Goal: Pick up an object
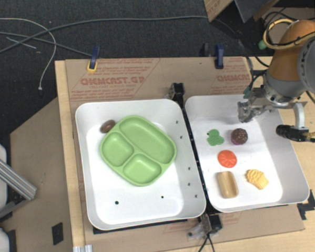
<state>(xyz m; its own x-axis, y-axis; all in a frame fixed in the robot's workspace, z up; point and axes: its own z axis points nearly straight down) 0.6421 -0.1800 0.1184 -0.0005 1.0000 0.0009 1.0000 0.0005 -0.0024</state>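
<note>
Jaw state unreadable; gripper [247, 112] above right bin [292, 189], near its far edge, nothing seen between fingers. Just below: dark red ball [239, 136]. Below-left: green piece [215, 138]. Farther below: orange disc [227, 158], tan block [227, 184], yellow piece [257, 178].

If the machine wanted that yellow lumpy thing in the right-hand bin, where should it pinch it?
Probably across the narrow middle of the yellow piece, coming straight down from above. It lies flat on the right bin floor with bare floor around it and the tan block a little apart, so the pincer has room on both sides.
</note>
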